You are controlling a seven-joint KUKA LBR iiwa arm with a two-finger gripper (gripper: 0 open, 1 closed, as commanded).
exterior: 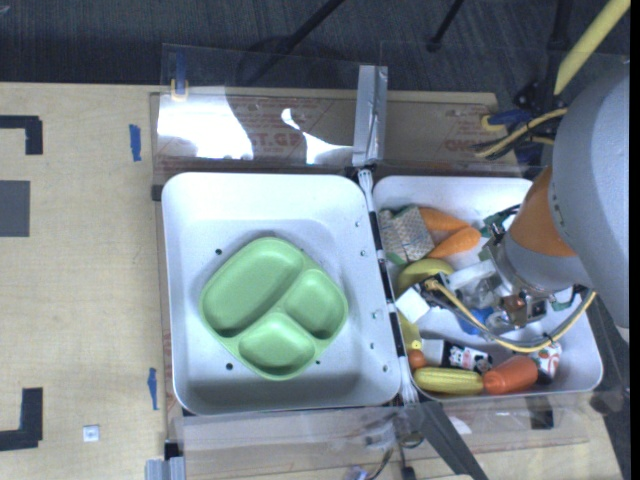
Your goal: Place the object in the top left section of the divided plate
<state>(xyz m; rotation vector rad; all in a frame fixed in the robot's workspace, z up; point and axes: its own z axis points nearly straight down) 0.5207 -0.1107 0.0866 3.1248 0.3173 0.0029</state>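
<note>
You see the arm (pixel 590 168) reaching in from the right, its orange band (pixel 540 223) above the right bin (pixel 590 363). The jaws (pixel 492 298) sit low among the clutter there, wrapped in cables, and you cannot tell whether they are open or closed, or whether they grip anything. The green divided plate (pixel 274 306) lies in the left bin (pixel 200 218), all three sections bare. In the right bin lie two carrots (pixel 452 232), a banana (pixel 425 271), a yellow piece (pixel 448 380) and a red one (pixel 512 373).

One fixed camera looks down (at a slant) on both bins (pixel 190 208).
</note>
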